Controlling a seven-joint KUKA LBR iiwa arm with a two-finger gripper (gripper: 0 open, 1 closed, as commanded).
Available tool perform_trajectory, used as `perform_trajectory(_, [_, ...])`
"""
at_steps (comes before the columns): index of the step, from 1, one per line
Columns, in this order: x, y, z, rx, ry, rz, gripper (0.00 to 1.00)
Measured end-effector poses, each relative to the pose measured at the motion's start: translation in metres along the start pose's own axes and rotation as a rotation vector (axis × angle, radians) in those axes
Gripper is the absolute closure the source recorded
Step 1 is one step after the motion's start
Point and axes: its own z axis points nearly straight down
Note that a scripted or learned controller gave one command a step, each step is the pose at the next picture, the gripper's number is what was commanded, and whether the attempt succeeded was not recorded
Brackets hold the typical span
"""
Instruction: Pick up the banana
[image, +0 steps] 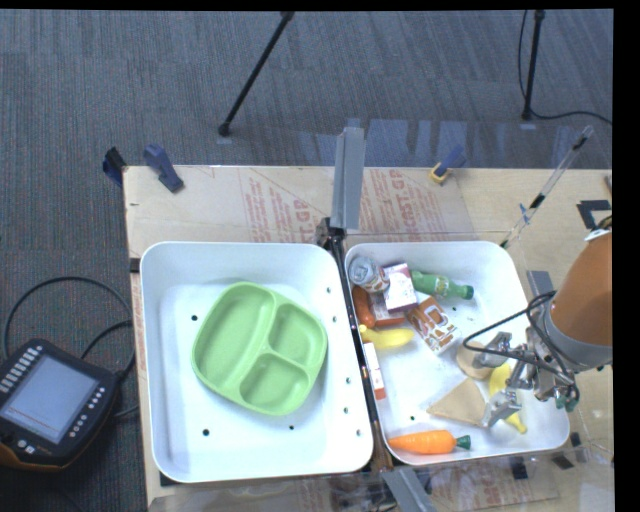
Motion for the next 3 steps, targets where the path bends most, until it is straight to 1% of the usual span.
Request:
perform_trajectory(1, [-0.062,0.012,-0.050,-0.001,-0.003,0.006,0.00])
perform_trajectory(2, [-0.120,0.026,-0.060,-0.001,-0.003,-0.112,0.00])
perform_trajectory(3, [-0.144,0.027,-0.027,0.000,-0.005,-0.187,0.00])
